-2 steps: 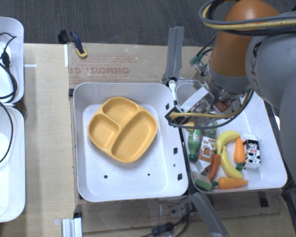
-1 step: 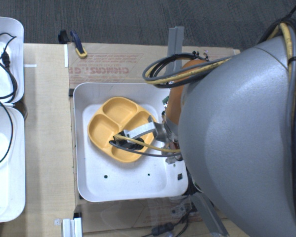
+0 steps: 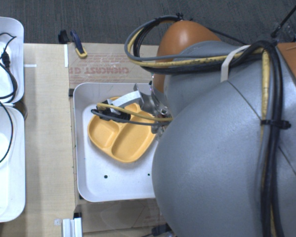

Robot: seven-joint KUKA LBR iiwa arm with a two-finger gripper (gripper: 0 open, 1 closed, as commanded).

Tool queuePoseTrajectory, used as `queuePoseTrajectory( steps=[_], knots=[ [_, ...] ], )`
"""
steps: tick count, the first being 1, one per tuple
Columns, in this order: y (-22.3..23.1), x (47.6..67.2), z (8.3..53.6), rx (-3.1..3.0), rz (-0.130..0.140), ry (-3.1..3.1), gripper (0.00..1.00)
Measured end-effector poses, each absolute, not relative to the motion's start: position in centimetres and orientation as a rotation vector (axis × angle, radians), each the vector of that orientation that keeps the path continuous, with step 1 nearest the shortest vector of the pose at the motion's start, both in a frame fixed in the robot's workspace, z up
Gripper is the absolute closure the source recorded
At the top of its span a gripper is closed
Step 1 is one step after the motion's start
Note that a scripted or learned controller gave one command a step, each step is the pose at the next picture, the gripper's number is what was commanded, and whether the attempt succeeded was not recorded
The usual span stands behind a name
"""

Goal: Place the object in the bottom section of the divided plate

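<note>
A yellow divided plate (image 3: pixel 120 135) lies tilted in the white bin (image 3: pixel 91 181), left of the arm. My gripper (image 3: pixel 150 104) hangs over the plate's upper right edge, and the big grey arm body hides most of it. A thin black and yellow piece (image 3: pixel 119 114) stretches from the gripper leftward across the top of the plate. I cannot tell whether it is a cable or a loose object. The plate's lower sections show bare yellow.
The grey arm (image 3: pixel 227 147) covers the bin's right half. A second white bin (image 3: pixel 2 132) with black cables stands at the far left. A cardboard sheet (image 3: pixel 105 65) and a blue clamp (image 3: pixel 77 43) lie behind the bin.
</note>
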State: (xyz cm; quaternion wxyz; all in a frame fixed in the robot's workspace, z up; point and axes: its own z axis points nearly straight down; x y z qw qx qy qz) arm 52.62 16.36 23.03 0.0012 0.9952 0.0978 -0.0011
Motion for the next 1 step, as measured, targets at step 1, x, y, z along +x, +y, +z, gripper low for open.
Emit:
queuePoseTrajectory(
  steps=[1],
  knots=[
    [14.62, 48.48, 14.18, 3.123, -0.010, 0.314, 1.00]
  ],
)
